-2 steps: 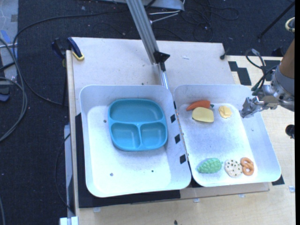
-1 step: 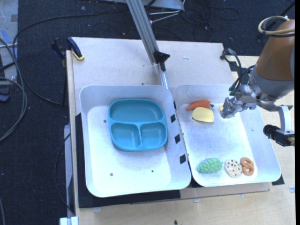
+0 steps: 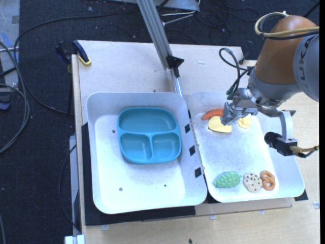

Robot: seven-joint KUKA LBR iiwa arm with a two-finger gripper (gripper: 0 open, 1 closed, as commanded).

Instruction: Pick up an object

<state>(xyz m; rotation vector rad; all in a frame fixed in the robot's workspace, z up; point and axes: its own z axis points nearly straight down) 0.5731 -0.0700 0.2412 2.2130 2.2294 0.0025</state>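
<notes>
A: Bench with two white bins; the gripper is low in the right bin, at the yellow piece.

B: Grip state? Cannot tell. Nothing visibly lifted; picking remains, judging by this.
</notes>
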